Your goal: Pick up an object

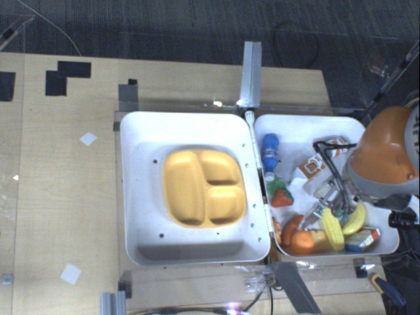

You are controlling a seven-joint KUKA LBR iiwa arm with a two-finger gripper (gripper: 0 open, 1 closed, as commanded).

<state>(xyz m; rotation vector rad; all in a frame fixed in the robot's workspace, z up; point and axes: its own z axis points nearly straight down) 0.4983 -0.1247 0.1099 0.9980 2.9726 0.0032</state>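
Left bin [131, 176] holds a yellow divided tray [200, 188]. Gripper [326, 210] hangs lower right over the right bin [295, 125]; can't tell the jaws. The corn cob [333, 230] beneath looks light, stiff, slippery; pinch across the middle.

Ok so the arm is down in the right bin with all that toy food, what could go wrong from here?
1. The right bin is crowded: the corn cob, banana and orange lie packed together near the gripper, so it may nudge or catch a neighbour, or close on nothing.
2. The round orange could roll away if clipped.
3. The items sit close to the bin's near wall, which the gripper might bump.
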